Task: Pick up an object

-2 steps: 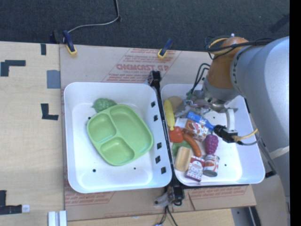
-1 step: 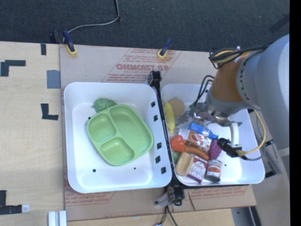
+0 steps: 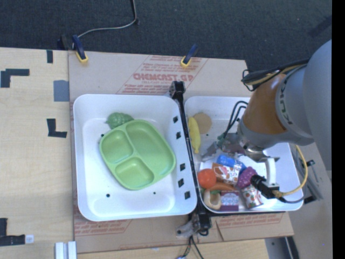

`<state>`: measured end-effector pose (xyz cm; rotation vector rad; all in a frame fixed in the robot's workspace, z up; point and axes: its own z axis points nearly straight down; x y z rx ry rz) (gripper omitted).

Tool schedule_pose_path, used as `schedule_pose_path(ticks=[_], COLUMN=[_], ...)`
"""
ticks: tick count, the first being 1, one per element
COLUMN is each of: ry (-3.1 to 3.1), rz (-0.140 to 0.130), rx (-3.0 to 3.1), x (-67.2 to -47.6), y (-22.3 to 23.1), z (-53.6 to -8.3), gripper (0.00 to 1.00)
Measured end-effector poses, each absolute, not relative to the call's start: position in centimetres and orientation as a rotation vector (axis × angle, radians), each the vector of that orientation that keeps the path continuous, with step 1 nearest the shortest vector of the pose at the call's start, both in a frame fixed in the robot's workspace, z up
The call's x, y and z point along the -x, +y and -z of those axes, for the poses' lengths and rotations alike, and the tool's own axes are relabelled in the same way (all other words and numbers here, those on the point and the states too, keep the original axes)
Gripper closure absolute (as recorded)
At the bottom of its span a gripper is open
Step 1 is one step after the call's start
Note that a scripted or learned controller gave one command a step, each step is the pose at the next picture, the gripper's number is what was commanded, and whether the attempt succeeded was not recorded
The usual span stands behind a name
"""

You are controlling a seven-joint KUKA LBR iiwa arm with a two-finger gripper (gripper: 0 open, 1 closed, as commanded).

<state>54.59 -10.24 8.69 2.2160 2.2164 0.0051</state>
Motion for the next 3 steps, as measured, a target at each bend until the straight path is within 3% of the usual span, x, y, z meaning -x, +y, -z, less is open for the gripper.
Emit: schedule_pose_path(ticks=[1, 2, 3], ry=[2.217, 2.221, 2.219], rz=[0.002, -0.004, -0.005], rx=[-2.223, -2.217, -2.214], x=[-48.4, -52.6, -61.1], y=[-20.7, -16.5, -16.3], z=[-17.7, -8.6, -8.7], gripper=[0.0, 0.0, 0.0])
